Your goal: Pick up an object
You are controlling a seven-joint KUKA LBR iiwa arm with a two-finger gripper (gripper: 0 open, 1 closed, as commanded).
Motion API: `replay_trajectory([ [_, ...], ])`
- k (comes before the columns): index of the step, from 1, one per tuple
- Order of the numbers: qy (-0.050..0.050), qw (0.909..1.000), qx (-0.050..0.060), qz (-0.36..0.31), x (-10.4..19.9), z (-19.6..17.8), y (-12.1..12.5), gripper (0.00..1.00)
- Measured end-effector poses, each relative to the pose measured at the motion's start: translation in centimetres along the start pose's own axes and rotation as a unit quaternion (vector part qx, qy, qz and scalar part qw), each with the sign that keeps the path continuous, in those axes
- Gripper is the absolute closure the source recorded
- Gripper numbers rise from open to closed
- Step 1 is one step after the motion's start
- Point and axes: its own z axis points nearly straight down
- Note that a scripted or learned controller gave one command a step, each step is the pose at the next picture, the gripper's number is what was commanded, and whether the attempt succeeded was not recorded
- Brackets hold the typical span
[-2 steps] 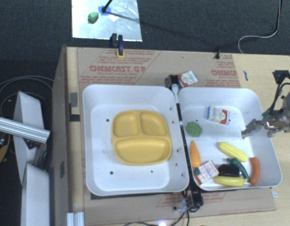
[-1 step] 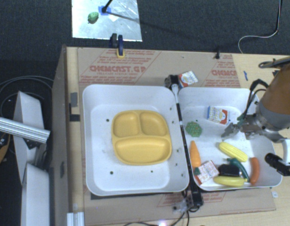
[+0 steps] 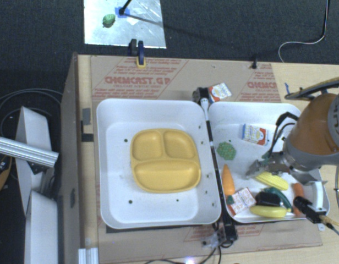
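Over right bin (image 3: pixel 235 120), hand (image 3: pixel 263 166) near corn (image 3: pixel 273 180)

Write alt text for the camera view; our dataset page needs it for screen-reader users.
A grey and orange robot arm reaches into the right white bin, its gripper low beside a toy corn cob, among a carrot, banana and small carton. The left bin holds a yellow divided plate.

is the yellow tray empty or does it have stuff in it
Empty. The yellow tray lies in the left bin with all three compartments bare; the toys sit in the right bin.
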Motion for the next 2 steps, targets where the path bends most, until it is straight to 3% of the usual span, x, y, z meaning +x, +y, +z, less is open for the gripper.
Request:
replay_trajectory([
  [1,0.0,1.0,-0.002,0.0,0.0,-1.1,0.1,1.0],
  [2,0.0,1.0,-0.001,-0.001,7.4,-10.1,-1.2,1.0],
])
